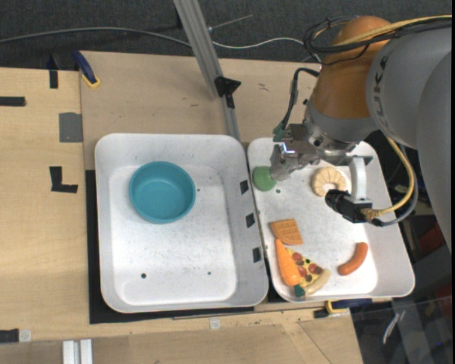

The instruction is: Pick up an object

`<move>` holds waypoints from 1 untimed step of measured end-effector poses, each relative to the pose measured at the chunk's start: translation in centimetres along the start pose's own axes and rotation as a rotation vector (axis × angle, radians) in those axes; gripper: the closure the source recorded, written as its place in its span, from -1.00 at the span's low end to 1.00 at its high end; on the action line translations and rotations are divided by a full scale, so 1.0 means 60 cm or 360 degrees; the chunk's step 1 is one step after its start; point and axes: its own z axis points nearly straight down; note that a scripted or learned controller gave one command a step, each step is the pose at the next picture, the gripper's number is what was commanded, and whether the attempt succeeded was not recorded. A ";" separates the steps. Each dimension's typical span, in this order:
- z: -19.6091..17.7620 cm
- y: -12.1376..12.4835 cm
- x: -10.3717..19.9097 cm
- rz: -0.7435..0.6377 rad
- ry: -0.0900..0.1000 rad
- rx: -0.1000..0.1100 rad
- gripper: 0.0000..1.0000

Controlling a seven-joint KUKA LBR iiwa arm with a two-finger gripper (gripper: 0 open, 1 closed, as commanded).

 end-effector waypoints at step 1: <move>0.015 0.012 0.075 0.0002 -0.0002 0.0001 1.00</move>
